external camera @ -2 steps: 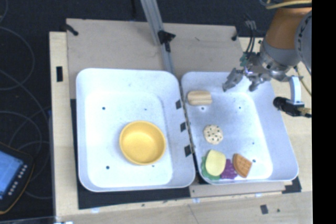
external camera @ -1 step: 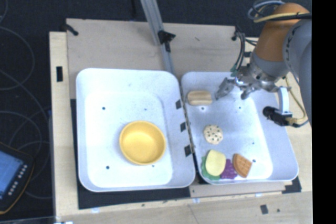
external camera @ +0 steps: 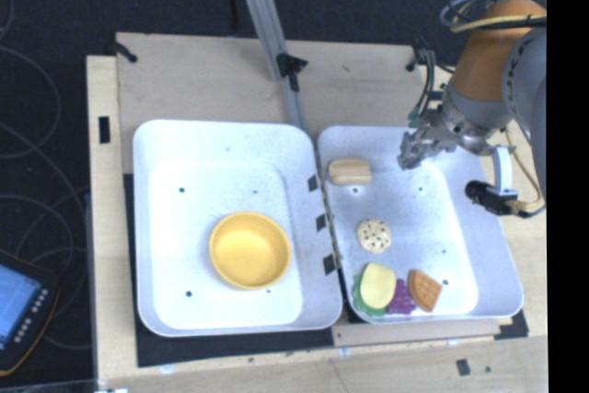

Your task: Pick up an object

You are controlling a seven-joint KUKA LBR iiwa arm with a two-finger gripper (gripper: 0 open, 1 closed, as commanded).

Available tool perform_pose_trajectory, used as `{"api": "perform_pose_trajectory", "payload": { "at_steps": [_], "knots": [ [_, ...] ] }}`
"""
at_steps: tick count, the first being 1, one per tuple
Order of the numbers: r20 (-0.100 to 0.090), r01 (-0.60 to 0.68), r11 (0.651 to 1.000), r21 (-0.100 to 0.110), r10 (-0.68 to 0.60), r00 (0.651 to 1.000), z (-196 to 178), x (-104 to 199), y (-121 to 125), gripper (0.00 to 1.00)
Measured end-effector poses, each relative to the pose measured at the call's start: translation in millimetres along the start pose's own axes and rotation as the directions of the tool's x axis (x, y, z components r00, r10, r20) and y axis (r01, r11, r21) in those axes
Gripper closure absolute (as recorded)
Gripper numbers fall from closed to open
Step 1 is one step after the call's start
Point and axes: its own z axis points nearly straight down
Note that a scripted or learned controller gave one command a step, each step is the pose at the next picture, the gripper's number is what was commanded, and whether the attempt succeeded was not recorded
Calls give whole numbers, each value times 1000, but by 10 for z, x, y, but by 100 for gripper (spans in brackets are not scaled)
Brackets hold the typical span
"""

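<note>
The right bin [external camera: 460,225] holds a tan bread-roll piece [external camera: 350,171] at its far left, a speckled cookie [external camera: 373,236] in the middle, and near the front a yellow-green fruit [external camera: 376,286], a purple piece [external camera: 402,298] and an orange-brown wedge [external camera: 425,289]. My gripper [external camera: 411,152] hangs over the bin's far right part, right of the bread roll and apart from it. Nothing shows between its fingertips.
A yellow bowl [external camera: 248,249] sits in the left bin [external camera: 175,161]. A slanted metal pole [external camera: 262,14] runs down to the gap between the bins. The arm's orange band [external camera: 488,51] and cables are at the right. A tablet [external camera: 18,308] lies at the lower left.
</note>
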Motion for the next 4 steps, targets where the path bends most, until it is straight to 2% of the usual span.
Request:
{"api": "perform_pose_trajectory", "payload": {
  "at_steps": [3, 4],
  "knots": [
    [-1, 2, 1000, -1, -2, 1000, -1253, -119, 32, 100],
    [-2, 5, 1000, 2, -5, 1000, -1283, 361, 122, 100]
  ]
}}
